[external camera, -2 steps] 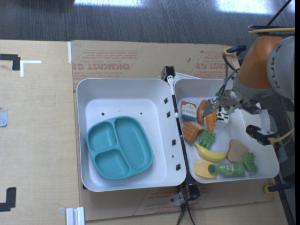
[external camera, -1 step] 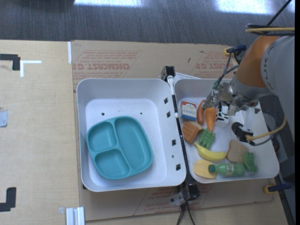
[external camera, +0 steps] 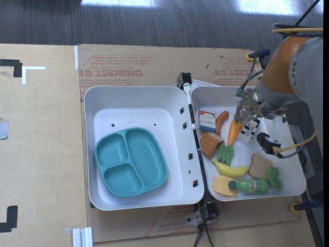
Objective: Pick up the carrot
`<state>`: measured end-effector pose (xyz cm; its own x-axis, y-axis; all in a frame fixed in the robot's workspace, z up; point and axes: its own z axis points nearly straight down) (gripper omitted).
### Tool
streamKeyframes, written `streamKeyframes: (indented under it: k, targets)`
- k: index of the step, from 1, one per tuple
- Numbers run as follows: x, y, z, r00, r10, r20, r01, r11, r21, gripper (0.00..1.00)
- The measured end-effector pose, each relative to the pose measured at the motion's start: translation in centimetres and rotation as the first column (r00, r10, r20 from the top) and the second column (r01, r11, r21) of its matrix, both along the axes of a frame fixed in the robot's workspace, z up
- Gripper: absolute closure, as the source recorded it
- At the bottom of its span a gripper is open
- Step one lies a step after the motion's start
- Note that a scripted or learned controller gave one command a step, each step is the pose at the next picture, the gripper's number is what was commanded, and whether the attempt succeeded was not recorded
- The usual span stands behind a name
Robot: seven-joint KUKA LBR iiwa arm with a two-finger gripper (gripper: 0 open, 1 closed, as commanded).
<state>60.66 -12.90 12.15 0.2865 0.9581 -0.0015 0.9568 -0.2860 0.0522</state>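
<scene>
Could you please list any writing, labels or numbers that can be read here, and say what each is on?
Red print on the cardboard sheet under the bins: it lies upside down and mirrored here, and is too blurred to read for certain.
Label on the small red and white carton in the right bin: too small to read.
Label on the green bottle: too blurred to read.
The teal tray in the left bin bears no text.

Faint red printing ran upside down across the brown cardboard sheet (external camera: 128,66) beneath the two white bins, too blurred to read; the small red-and-blue carton's (external camera: 207,120) label was likewise illegible.
</scene>
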Motion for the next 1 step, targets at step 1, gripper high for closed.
streamKeyframes:
  k: [1]
  targets:
    - [-8.77,2.28,-3.02,0.987,0.149,-0.053,-0.148,0.989,0.018,1.0]
